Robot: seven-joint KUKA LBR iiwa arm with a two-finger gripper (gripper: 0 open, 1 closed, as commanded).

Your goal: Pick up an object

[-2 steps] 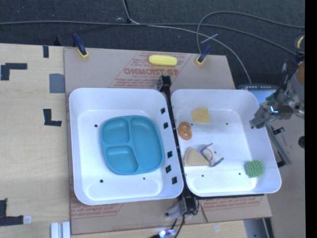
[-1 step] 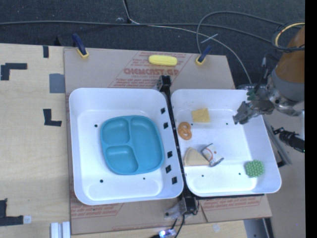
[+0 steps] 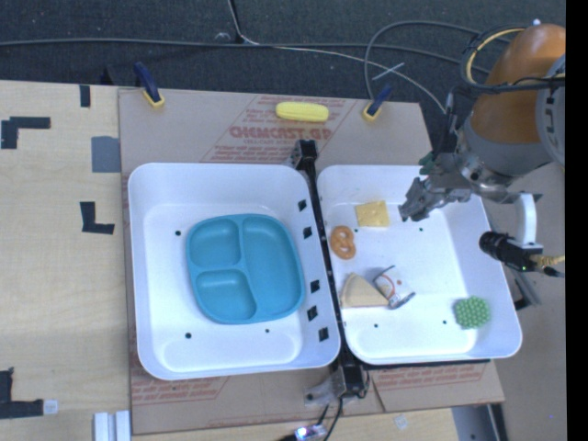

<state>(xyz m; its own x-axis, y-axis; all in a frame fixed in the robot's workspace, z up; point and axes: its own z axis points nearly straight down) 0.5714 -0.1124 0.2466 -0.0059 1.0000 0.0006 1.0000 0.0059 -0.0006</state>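
Above the right bin (image 3: pixel 496 246), we see the arm's end effector (image 3: pixel 415 208) hanging over the bin's upper part, close to a yellow square (image 3: pixel 372 214).

We cannot tell how far the end effector is open, and we see nothing held in it; its dark tip sits just right of the yellow square, near the bin's far wall. Lower in the same bin lie an orange ring (image 3: pixel 343 243) by the left wall, a pale wedge (image 3: pixel 362 292) touching a small wire-and-red piece (image 3: pixel 394 288), and a green bumpy ball (image 3: pixel 471 312) near the right front corner, well apart from the rest. We see the left bin (image 3: pixel 156 246) holding a blue divided plate (image 3: pixel 244 267). Beyond both bins, a yellow banana-shaped piece (image 3: pixel 301 111) lies on the brown board (image 3: pixel 202 127) covering the tabletop (image 3: pixel 46 246).
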